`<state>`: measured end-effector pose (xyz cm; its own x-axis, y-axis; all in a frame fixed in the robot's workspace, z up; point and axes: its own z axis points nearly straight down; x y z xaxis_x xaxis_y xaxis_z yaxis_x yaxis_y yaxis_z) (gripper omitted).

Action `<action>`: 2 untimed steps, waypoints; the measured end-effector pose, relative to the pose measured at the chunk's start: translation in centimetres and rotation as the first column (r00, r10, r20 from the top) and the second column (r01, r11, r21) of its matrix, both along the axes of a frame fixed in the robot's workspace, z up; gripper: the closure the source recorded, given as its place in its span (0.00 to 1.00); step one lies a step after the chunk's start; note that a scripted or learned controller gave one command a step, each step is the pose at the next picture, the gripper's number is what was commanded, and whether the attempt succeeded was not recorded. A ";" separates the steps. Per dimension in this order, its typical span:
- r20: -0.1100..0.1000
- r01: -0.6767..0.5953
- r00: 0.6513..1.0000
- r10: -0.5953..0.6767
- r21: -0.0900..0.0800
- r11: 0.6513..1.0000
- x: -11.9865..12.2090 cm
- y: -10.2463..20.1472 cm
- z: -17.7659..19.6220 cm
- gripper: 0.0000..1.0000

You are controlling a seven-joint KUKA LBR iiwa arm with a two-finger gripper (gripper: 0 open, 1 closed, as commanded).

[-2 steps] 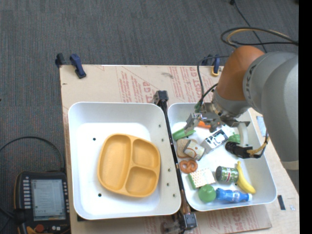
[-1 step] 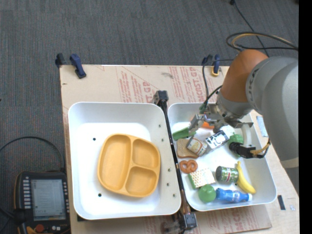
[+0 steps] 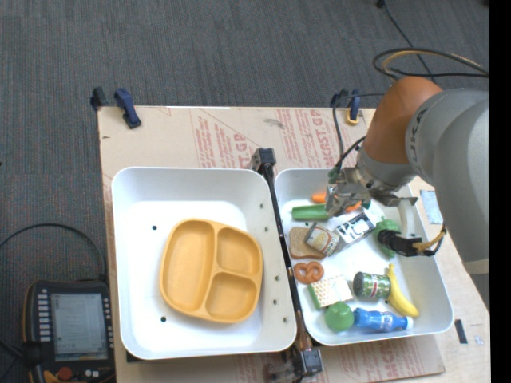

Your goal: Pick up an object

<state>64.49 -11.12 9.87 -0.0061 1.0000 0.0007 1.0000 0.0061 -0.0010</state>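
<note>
We saw the gripper (image 3: 345, 199) low over the right bin (image 3: 435, 294), at its upper left part — we couldn't tell its state or whether it had anything. Nearest item was the cucumber (image 3: 310, 211), just left of the claw, long axis running left-right. The card (image 3: 354, 228) lay just below it — also close.
</note>
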 end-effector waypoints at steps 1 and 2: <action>-0.001 -0.001 1.000 0.001 0.000 1.000 0.0 0.0 0.0 0.00; -0.001 -0.003 1.000 0.003 0.000 1.000 0.0 0.0 1.0 1.00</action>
<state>64.52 -11.11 10.87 -0.0092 1.0000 0.0007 1.0000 0.0092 -0.0019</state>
